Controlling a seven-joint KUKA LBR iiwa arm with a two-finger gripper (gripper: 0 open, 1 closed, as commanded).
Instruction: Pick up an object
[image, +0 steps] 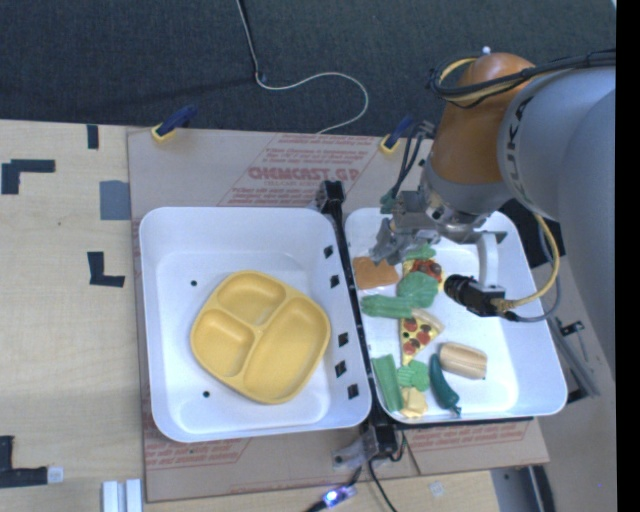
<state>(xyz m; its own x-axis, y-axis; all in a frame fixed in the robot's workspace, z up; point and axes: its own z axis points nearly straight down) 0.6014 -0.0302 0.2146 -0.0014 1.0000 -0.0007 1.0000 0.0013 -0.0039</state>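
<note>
Arm: cut off by right and top frame edges.
Gripper: fingertips blurred against toy food, state indeterminate.
Right bin: upper rim hidden under arm.
Orange toy: partly covered by gripper, identity unclear.
White cable: cut off at top edge.

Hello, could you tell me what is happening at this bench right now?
A grey KUKA arm reaches in from the right and has its gripper lowered over the right bin, which holds a pile of toy food. It is near the orange and green pieces at the far end. The left bin holds a yellow divided plate.
</note>
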